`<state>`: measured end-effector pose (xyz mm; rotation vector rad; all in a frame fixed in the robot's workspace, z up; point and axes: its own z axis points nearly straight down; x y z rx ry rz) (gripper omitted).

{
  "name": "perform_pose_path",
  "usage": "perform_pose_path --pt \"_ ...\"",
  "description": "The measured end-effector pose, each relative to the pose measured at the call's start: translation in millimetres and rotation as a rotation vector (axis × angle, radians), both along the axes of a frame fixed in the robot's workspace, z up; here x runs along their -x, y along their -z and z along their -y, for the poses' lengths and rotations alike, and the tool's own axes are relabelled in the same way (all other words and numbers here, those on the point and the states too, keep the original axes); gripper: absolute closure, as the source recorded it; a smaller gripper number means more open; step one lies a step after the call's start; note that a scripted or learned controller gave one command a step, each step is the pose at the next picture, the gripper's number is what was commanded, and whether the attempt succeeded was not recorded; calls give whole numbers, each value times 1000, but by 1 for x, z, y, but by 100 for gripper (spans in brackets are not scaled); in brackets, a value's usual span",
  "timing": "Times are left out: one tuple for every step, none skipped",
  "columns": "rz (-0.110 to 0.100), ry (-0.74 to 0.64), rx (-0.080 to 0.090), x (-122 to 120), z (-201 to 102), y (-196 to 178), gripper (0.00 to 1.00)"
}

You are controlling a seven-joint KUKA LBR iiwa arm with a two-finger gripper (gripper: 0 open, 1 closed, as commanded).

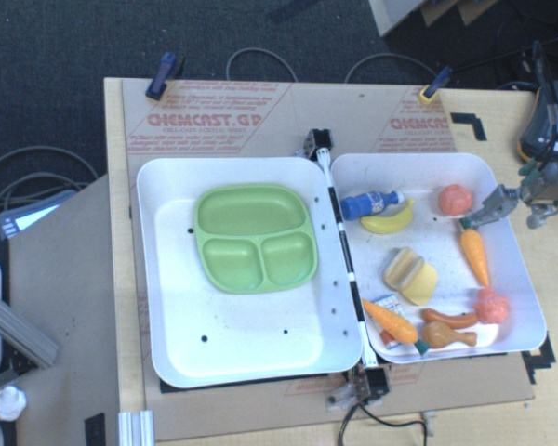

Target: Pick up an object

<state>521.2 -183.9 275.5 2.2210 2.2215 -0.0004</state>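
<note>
The right bin (pixel 511 170) holds several toy foods. A blue bottle (pixel 368 203) lies beside a yellow banana (pixel 391 220). Further right are a red tomato (pixel 455 200) and an orange carrot (pixel 475 255). A bread roll (pixel 403 268) and a yellow piece (pixel 420 283) lie mid-bin. Along the front are a second carrot (pixel 391 321), a brown drumstick (pixel 449 328) and a pink piece (pixel 492 306). My gripper (pixel 511 214) hovers at the bin's right rim, just right of the tomato and above the carrot's top. It is open, with nothing between its fingers (pixel 491 210).
The left bin (pixel 158 249) bears a green divided plate (pixel 257 238). A black divider clamp (pixel 318 141) sits between the bins at the back. Blue clips (pixel 162 75) hold the cardboard sheet, and cables lie off the bench to the left.
</note>
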Motion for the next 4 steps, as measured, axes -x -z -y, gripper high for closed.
perform_pose_path --pt "-3 1 -1 -35 40 132 0" --pt "1 -1 0 -88 14 185 0" --pt "2 -2 1 -146 16 190 0" --pt "5 -2 3 -147 16 180 100"
